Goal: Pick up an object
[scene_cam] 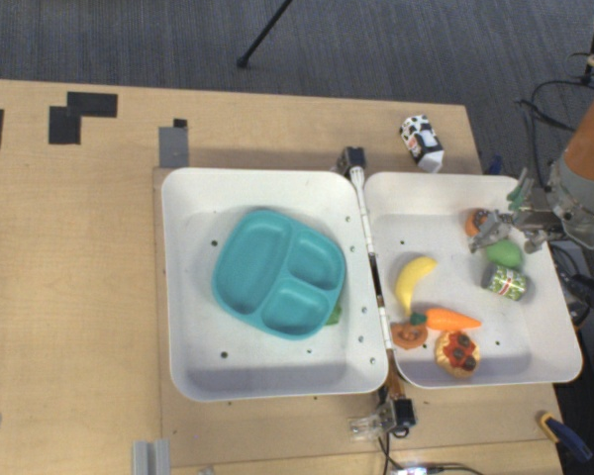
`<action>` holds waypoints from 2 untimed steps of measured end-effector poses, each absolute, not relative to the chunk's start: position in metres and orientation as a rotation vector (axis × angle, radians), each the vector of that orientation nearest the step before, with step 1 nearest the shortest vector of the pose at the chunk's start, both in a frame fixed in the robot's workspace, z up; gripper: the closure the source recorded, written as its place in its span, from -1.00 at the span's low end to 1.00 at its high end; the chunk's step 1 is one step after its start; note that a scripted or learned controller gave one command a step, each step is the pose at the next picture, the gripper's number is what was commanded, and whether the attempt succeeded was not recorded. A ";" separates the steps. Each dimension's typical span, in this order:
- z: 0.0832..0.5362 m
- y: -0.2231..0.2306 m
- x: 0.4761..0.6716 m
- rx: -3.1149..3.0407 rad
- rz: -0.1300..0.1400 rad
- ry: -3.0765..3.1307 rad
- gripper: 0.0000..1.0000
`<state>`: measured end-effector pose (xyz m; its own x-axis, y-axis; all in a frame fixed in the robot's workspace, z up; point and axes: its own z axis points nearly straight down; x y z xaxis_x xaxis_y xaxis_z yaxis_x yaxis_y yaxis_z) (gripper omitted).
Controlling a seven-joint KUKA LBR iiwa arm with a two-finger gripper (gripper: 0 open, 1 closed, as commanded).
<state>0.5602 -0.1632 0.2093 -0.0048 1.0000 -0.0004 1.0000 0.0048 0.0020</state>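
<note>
Grey carpet lies beyond the tan bench, and I see my gripper low over the right bin near its far right corner, beside a green object and an orange one; its grip I cannot tell.

My arm shows grey and orange. The surface is pale tan wood with black patches. Both bins are white. I see a teal divided tray, a yellow banana, an orange carrot, a green-labelled can, and a black-and-white cow-patterned carton.
</note>
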 end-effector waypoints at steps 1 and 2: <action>0.094 -0.203 0.621 2.165 0.003 2.273 -1.00; 0.085 -0.151 0.669 1.851 0.001 2.537 -1.00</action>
<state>0.6694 -0.1513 0.0852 -0.3054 0.9522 -0.0007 0.9522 0.3054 0.0017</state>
